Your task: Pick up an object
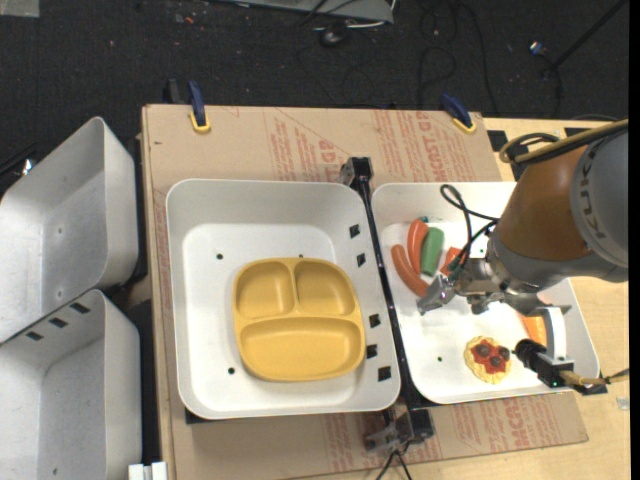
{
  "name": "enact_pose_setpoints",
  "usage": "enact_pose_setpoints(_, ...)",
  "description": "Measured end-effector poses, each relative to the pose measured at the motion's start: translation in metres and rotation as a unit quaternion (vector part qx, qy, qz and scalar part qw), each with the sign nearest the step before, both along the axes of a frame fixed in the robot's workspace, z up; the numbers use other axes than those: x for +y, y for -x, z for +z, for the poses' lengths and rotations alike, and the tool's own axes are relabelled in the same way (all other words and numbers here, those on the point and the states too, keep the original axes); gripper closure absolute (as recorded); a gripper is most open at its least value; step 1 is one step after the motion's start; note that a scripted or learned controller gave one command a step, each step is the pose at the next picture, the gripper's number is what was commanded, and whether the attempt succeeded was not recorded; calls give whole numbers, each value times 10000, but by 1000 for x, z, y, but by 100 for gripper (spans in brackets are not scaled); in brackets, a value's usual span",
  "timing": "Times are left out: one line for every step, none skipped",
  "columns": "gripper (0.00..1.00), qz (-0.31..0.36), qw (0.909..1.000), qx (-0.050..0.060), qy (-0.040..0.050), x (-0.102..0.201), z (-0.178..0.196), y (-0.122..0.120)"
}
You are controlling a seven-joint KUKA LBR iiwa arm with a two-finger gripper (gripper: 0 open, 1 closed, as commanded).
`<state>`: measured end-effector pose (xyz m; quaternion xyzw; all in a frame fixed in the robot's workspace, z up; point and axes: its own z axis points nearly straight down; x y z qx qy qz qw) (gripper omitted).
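Fingers are seen open, gripping nothing, over the right bin, near sausages, a pizza. A yellow tray is held in the left bin.

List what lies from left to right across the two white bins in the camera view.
Left bin → yellow divided plate → red sausages → green vegetable → claw → small pizza → orange piece.

The grey arm reached in from the right, its orange band bent downward. Its gripper hung low, fingers spread apart.
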<state>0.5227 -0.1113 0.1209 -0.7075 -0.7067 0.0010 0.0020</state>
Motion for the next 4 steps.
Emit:
enact_pose_setpoints(100,-11,10000,-21,8,-1,12,0)
enact_pose_setpoints(100,5,10000,-37,12,0,60,8)
enact_pose_setpoints(100,12,10000,-49,19,-9,111,3)
enact_pose_setpoints(100,21,10000,-47,18,-10,159,2)
